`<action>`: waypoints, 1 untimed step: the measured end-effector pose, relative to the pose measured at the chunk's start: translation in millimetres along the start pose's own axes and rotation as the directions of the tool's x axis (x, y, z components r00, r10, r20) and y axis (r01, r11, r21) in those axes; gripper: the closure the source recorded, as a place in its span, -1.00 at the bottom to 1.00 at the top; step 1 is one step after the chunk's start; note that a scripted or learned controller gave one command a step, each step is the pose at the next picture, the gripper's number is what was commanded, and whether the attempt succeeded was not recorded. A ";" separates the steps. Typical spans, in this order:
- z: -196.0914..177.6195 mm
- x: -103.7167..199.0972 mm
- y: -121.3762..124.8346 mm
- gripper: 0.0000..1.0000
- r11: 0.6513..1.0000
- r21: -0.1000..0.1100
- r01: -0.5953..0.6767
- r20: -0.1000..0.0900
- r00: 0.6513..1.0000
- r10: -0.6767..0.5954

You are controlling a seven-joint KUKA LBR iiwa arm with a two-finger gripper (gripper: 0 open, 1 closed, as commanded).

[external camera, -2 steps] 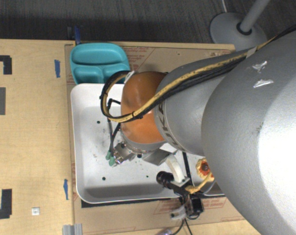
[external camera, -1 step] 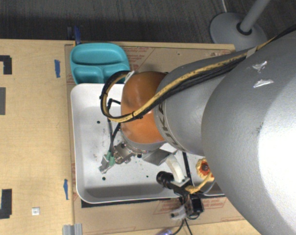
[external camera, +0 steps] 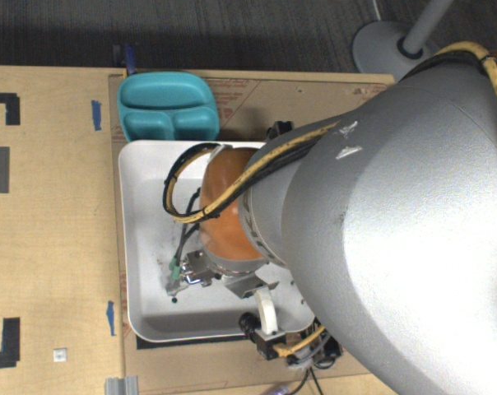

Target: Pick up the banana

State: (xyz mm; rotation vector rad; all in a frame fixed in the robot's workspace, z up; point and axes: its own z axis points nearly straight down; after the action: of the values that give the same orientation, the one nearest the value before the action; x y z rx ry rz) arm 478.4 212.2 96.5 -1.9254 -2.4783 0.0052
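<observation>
My grey arm comes in from the right and points straight down into the white bin [external camera: 141, 220]. Its orange band [external camera: 228, 208] sits over the bin's middle. Beneath the band, metal parts of the gripper [external camera: 184, 276] poke out low over the bin floor, left of centre. The arm's bulk covers most of the bin's floor, so whatever lies under the wrist is hidden. The bare strip of bin floor along the left wall holds only small dark specks.
A teal divided tray [external camera: 168, 105] stands just behind the bin's far edge. A black and yellow cable [external camera: 178, 192] loops off the wrist over the bin's left half. Flat brown bench [external camera: 51, 220] stretches to the left. A grey stand base [external camera: 388, 48] sits at the back right.
</observation>
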 end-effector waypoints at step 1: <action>-48.0 -4.9 31.5 -1.00 0.840 -0.003 -0.542 -0.001 0.840 0.542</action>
State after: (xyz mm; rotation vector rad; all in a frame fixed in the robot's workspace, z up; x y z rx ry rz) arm 510.4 215.2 144.4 -2.5492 -1.8350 0.0024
